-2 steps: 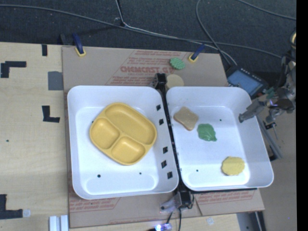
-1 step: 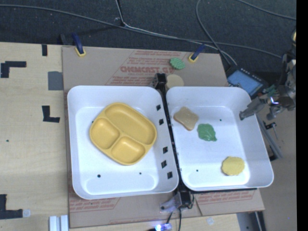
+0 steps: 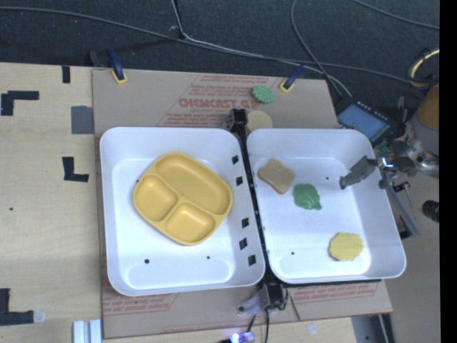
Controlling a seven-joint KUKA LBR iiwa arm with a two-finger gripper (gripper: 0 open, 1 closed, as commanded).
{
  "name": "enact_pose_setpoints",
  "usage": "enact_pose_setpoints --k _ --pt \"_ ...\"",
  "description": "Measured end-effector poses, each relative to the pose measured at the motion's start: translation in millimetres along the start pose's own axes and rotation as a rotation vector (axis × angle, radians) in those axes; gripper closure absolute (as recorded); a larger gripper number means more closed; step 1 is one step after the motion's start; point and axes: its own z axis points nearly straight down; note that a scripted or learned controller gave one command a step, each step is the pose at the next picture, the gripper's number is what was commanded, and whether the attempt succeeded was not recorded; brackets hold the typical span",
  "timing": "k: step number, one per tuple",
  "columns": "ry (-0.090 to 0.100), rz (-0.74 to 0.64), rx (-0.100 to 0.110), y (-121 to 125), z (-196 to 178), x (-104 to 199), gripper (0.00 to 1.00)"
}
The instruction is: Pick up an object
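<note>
At the near edge of the tabletop [image 3: 43, 213] a small clamp and cable [image 3: 260, 302] sit just below the seam where the two bins meet. A brown cardboard sheet [image 3: 193, 95] lies under both bins, held at its far edge by two blue and yellow clips [image 3: 116, 68]; a green dotted disc [image 3: 263, 93] rests on it beyond the bins, and black cables [image 3: 214, 45] run across the dark floor behind.

The left bin [image 3: 118, 263] holds a yellow divided plate [image 3: 182, 197], set at a slant and taking up most of its floor. The right bin [image 3: 382, 259] holds three small pieces, well apart from one another: a tan slice of toy bread [image 3: 275, 175] near the divider, a green piece [image 3: 308, 196] just beside it toward the middle, and a yellow round piece [image 3: 345, 246] in the near right corner.

The tool [image 3: 353, 174] hangs over the right bin's right rim, above bare white floor, with nothing between its fingers; whether they are spread or closed I cannot tell. Nothing stands between it and the three pieces.
</note>
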Motion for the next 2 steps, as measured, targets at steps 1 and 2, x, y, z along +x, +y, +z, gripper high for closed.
enact_pose_setpoints --k 1,2 --pt "-0.001 0.001 -0.001 -7 55 -7 0.0" --pt "0.0 -0.001 0.0 -3 100 -3 0.0"
